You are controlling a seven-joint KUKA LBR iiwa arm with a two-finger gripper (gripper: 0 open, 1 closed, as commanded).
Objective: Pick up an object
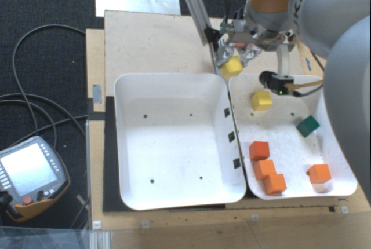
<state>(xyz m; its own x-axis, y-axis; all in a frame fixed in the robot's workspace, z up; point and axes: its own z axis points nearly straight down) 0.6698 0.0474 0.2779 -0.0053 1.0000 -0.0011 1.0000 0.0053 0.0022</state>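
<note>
Arm [324,4] reaches in from right, over back of right bin [342,175]. Left bin [130,126] alongside, touching it. Pendant [29,175] on floor at left w/ cables. Gripper [233,62] above the bins' back edge, fingers pinching yellow block [232,66], lifted. In right bin: 2nd yellow block [261,101], green block [308,125], 4 orange blocks [259,150].

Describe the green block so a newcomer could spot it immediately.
Start at the right-hand bin, the one holding the blocks. Near its right wall, about halfway down, sits the green block. It is the bin's single green piece; its neighbours are a yellow block and four orange blocks.
</note>
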